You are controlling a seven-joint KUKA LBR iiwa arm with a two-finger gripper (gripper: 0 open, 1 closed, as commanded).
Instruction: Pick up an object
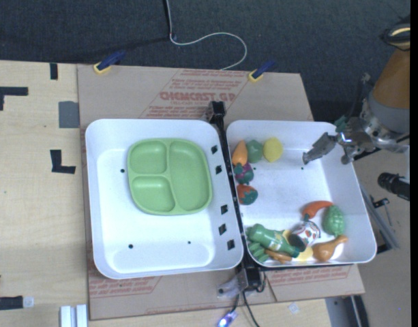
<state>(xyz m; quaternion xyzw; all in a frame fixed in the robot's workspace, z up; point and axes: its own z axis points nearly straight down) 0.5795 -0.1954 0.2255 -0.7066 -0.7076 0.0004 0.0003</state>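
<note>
The grey two-finger gripper (pixel 329 150) hangs over the upper right part of the right shallow white bin (pixel 290 191), near its far right corner. One dark finger (pixel 318 148) slants down and to the left over bare bin floor; the second points down near the right rim. The fingers stand apart, with nothing between them.

The objects lie in two groups. Along the left wall of the right bin:
- an orange carrot-shaped toy (pixel 239 151), long axis running top to bottom, slightly tilted
- a round yellow lemon-like toy (pixel 273 150) just beside it on the right, no clear long axis
- a dark green and purple toy (pixel 244 173) below the carrot
- a small red and green toy (pixel 247 195) below that

Along the near edge and near right corner:
- a green elongated toy (pixel 262 236), long axis slanting from upper left to lower right
- an orange-red curved piece (pixel 318 208)
- a green ribbed round toy (pixel 334 220)
- a tan-orange toy (pixel 326 251) lying close to the near rim
- a small white and red item (pixel 305 234), its form too small to tell

The centre of the right bin floor is open, between the two groups. The left shallow white bin (pixel 110 182) holds a light green divided plastic tray (pixel 170 176), set towards its far half
</note>
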